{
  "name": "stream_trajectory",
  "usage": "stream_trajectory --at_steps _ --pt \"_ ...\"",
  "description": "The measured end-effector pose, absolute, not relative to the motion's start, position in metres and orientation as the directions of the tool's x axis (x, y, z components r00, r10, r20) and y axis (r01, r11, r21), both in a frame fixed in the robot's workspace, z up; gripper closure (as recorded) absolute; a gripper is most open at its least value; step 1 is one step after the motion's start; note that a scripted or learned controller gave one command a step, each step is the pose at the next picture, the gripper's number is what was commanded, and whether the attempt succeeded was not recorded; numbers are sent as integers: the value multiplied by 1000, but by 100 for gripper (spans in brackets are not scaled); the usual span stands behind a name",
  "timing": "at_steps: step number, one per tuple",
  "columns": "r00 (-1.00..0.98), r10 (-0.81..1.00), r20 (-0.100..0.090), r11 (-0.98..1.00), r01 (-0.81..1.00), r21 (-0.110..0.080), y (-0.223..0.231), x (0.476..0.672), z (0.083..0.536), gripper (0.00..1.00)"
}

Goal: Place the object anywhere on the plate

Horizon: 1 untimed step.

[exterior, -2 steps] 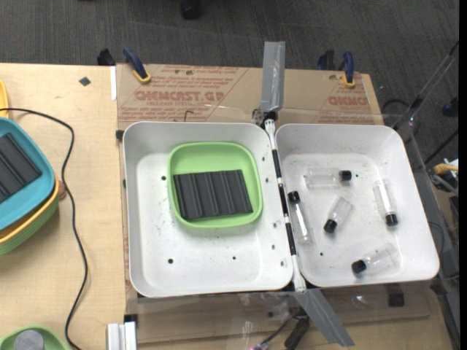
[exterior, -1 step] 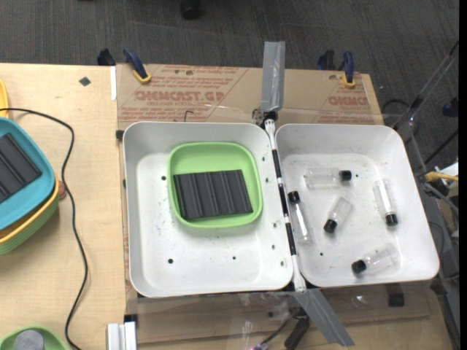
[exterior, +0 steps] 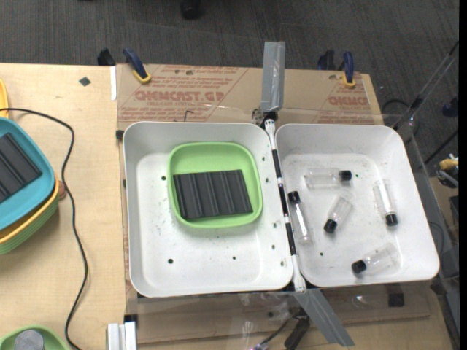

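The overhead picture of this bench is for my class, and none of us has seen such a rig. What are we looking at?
One fixed camera looks down at a slant on a bench. Two shallow white plastic bins sit side by side. The left bin holds a square green plate with a dark grey ribbed insert on it. The right bin holds five small clear tubes with black caps, such as one near its front edge. These are what a robot arm is meant to move onto the plate. At far left stand stacked blue and green trays.

Looking like smooth, glossy plastic: white bins (exterior: 146, 268), green plate (exterior: 214, 159) bearing a matt ribbed dark insert (exterior: 213, 194). Appearing clear, shiny plastic: vials (exterior: 337, 214). Showing matt cardboard (exterior: 190, 93) on pale wooden counter (exterior: 58, 86).
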<state>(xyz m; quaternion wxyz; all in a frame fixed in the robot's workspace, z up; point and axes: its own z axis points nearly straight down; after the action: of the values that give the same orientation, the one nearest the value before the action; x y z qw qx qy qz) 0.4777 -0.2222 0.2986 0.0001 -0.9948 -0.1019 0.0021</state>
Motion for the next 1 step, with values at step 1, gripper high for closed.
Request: stream_trajectory --at_steps 1 --pt "980 197 -6 -980 197 -2 -222 477 261 0"
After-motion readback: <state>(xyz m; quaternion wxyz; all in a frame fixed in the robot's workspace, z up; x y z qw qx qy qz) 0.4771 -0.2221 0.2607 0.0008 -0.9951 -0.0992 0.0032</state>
